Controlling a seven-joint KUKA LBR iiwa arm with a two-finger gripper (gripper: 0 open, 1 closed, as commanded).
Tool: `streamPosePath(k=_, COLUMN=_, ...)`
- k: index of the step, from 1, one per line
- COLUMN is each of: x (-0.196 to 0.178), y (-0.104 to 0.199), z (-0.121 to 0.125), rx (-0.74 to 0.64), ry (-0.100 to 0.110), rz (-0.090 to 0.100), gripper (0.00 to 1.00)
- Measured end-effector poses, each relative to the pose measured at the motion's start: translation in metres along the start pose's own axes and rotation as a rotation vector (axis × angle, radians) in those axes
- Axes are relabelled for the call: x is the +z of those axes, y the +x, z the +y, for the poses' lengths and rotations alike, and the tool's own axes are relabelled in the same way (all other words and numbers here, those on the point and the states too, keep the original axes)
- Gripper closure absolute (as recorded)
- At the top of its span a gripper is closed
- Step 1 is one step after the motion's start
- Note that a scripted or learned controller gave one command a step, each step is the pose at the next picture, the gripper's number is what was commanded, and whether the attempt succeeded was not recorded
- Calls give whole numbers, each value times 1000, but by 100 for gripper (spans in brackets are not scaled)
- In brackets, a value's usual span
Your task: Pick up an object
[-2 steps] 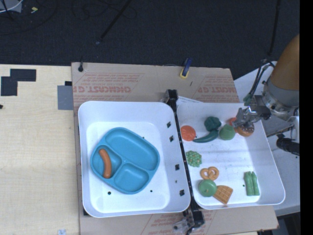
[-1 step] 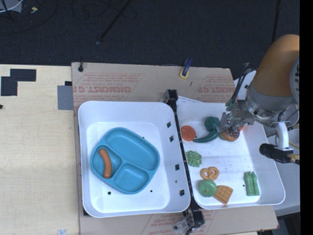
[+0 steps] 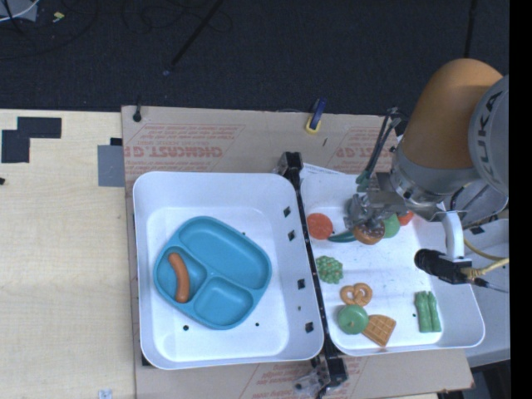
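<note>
Camera view gives us a brown ring-shaped toy doughnut (image 3: 368,233) in the right white bin (image 3: 465,327), directly under the two-finger gripper (image 3: 363,214); we cannot tell whether it is gripped. Just beside it we see a dark green pepper (image 3: 342,237) and a red round tomato (image 3: 320,224). In the left white bin (image 3: 158,191) we find a blue divided plate (image 3: 241,256) holding an orange sausage (image 3: 179,276).

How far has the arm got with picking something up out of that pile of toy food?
Done: a sausage already lies in the blue tray. In hand: the gripper is down in the right bin, over a small brown piece beside the tomato. Left: nothing looks lifted; the pretzel and waffle lie untouched.
</note>
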State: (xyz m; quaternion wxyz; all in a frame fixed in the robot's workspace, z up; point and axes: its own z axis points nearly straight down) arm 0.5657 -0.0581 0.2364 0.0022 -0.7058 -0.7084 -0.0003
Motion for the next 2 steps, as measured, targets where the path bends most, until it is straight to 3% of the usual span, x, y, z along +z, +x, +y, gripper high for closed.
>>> streamPosePath(k=2, x=6, y=121, z=-26, rx=-3, ry=2, rz=-1, gripper=100)
